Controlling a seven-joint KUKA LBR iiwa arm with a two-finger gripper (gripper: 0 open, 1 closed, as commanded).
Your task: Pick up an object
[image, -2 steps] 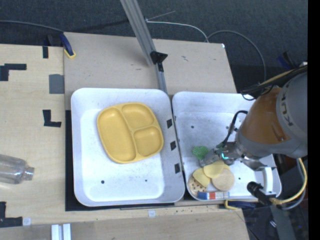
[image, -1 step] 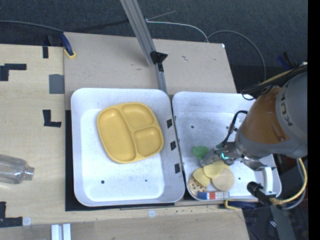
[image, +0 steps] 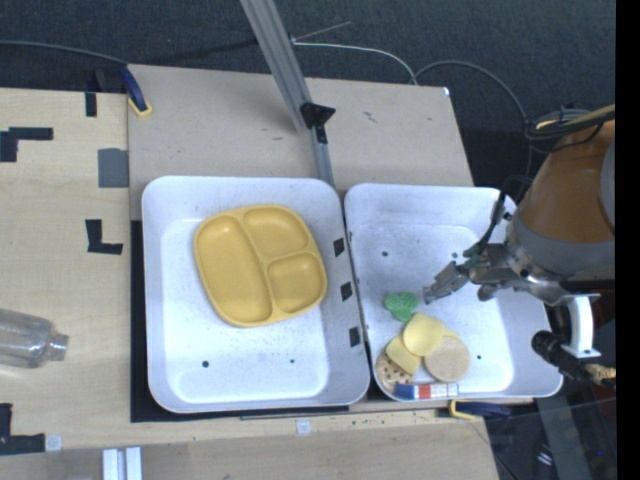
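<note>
In the right bin [image: 420, 218], a small green piece [image: 401, 304] lies near the middle. Just in front of it sits a cluster: a yellow round piece [image: 423, 333], a smaller yellow piece [image: 402, 354], a tan disc [image: 447, 359] and a waffle-like piece [image: 388, 372]. My gripper [image: 440, 286] reaches in from the right, low over the bin floor, just right of the green piece and above the cluster. Nothing shows in its grasp. A yellow divided plate [image: 260, 264] lies in the left bin [image: 160, 298].
A red, white and blue stick [image: 425, 391] lies along the right bin's front rim. A slanted metal pole [image: 275, 43] ends at the bins' back divider. A clear bottle [image: 25, 336] rests on the bench at the far left. Cables run behind the bins.
</note>
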